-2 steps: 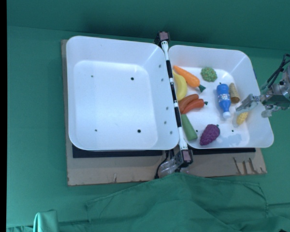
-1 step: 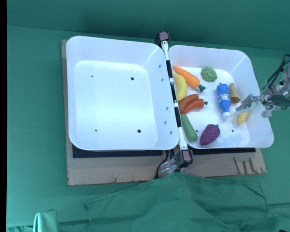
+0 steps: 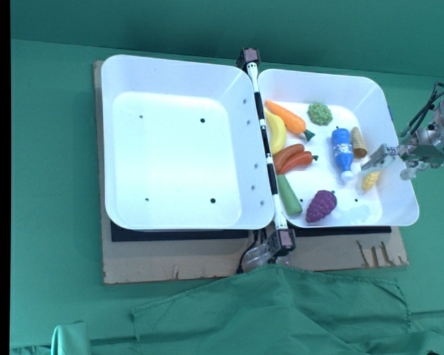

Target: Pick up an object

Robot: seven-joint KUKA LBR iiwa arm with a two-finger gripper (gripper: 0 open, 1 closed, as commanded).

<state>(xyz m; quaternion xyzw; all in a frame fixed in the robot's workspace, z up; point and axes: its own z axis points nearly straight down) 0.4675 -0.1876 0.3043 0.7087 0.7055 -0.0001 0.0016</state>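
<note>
Gripper [image 3: 379, 158] sits at 3 o'clock over the right bin [image 3: 404, 211]; can't tell whether it's open or closed. Corn [image 3: 370, 180] lies just beside it, bottle [image 3: 342, 151] at its 9. Risk: crowded cluster, so a descent could nudge the bottle or clip the bin wall.

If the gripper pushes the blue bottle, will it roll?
Probably. The blue bottle lies on its side and looks round, so a sideways push would likely roll it. It looks like smooth plastic, so it may be slippery and light. The corn beside its cap could stop it.
</note>
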